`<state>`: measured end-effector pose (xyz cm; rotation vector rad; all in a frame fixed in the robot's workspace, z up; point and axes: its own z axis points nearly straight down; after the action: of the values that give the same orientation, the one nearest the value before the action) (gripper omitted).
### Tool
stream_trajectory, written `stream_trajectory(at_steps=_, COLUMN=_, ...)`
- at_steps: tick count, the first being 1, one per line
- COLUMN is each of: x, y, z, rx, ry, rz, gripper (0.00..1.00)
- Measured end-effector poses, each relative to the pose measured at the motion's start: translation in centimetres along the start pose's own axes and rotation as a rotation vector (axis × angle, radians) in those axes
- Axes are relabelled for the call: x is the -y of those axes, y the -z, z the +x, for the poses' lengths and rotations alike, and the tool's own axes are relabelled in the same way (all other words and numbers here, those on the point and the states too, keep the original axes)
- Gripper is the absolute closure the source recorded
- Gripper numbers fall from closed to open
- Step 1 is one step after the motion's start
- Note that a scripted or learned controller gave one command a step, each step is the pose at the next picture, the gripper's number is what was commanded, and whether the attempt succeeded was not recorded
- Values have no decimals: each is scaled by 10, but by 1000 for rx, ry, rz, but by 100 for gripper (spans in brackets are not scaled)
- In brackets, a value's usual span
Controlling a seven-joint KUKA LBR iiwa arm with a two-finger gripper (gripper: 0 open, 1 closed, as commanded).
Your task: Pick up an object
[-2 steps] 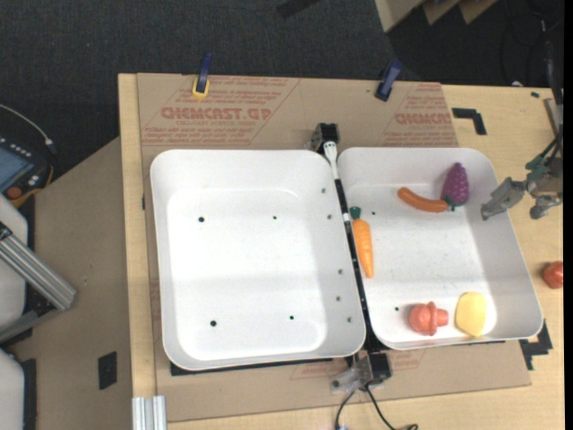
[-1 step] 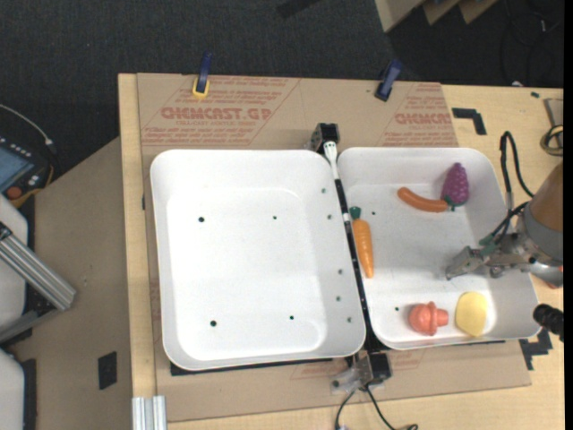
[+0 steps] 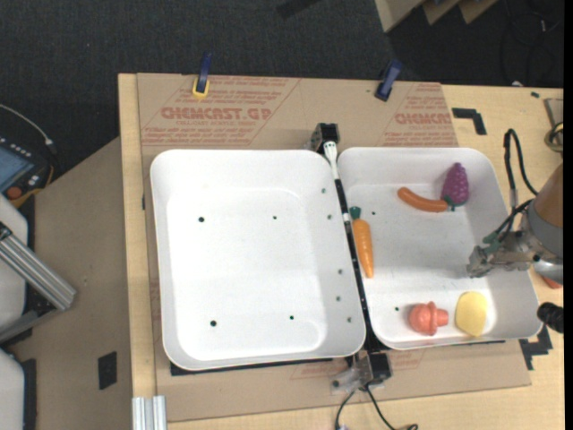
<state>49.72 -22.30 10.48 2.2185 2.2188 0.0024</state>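
End effector at right bin's right wall; grip state cannot be told. Nearest candidate, round yellow plastic lemon, lies just below it, beside red plastic toy.

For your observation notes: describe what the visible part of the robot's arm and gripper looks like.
The arm enters at the right edge as a blurred, brownish-grey rounded body. Below it sits the gripper, a small grey metal assembly with thin fingers. A thin black cable loops beside the arm. No markings can be made out.
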Motion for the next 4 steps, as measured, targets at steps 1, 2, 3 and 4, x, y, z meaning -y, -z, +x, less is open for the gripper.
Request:
stream_trajectory(at_steps=1, x=17, y=92, z=-2, rx=2, ry=-1, rz=-3, gripper=100)
stream_trajectory(at_steps=2, x=17, y=98, z=-2, rx=2, ry=-1, rz=-1, gripper=100)
stream_trajectory(at_steps=3, x=16, y=108, z=-2, rx=4, ry=-1, rz=-4, gripper=100)
stream_trajectory(at_steps=4, x=15, y=118, z=-2, rx=6, ry=-1, rz=-7, gripper=100)
